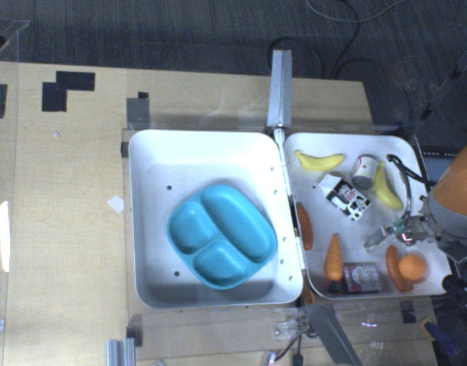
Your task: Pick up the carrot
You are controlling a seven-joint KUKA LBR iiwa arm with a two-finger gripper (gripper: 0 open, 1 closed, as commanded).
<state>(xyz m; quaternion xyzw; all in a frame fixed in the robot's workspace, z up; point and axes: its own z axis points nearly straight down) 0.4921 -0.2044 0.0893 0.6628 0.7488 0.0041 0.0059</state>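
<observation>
The tapered, smooth orange carrot (334, 258) lies near the front edge of the right bin (347, 137), beside a dark label-wrapped can (362, 277). A glossy blue three-section plate (222, 235) sits in the left bin (149, 227). The jaws (395, 233) are small and blurred; I cannot tell their state.

Bright even light, soft shadows, slightly blurry.

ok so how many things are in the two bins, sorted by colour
Counting what I can tell apart:
Yellow: 2, curved yellow banana and second yellow banana
Orange: 3, tapered orange carrot, round orange fruit, flat orange-red piece
Blue: 1, blue three-compartment plastic plate
Silver: 1, small metal can
Black and white: 1, small box
Dark: 1, dark packet
Total: 9
</observation>
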